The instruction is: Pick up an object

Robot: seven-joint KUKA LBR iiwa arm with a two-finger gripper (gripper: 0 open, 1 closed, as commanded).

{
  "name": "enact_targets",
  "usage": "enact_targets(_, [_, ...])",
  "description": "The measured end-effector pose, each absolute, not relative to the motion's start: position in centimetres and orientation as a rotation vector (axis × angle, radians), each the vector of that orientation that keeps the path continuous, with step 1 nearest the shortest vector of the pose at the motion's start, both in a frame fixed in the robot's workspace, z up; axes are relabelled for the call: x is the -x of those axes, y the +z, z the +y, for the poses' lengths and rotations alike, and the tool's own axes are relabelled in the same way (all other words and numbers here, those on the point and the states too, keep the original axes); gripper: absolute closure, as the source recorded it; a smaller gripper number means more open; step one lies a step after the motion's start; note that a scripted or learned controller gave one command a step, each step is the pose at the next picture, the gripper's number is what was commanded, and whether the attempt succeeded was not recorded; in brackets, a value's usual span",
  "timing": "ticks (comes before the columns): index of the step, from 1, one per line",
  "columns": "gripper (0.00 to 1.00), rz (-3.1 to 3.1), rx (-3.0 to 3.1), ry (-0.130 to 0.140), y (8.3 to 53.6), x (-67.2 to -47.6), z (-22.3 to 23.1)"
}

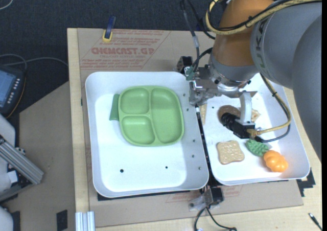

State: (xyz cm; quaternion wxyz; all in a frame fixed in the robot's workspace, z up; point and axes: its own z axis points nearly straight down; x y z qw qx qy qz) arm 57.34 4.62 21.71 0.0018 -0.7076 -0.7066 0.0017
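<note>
4 small pieces share a white bin [240, 174]. Claw [198, 96] is low at its rim; spread or pressed together, cannot tell. Nearest: brown disc [229, 109], half hidden. Farther out: toast slice [229, 152], probably light, stiff and flat, so pinch it across opposite edges. Beyond it: green piece [257, 147], orange fruit [275, 161].

Matt green plastic tray [151, 115], glossy white bins [102, 163].
</note>
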Motion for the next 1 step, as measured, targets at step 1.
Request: enact_targets(1, [1.00, -2.225, 2.222, -0.003, 22.36, -59.10, 4.93])
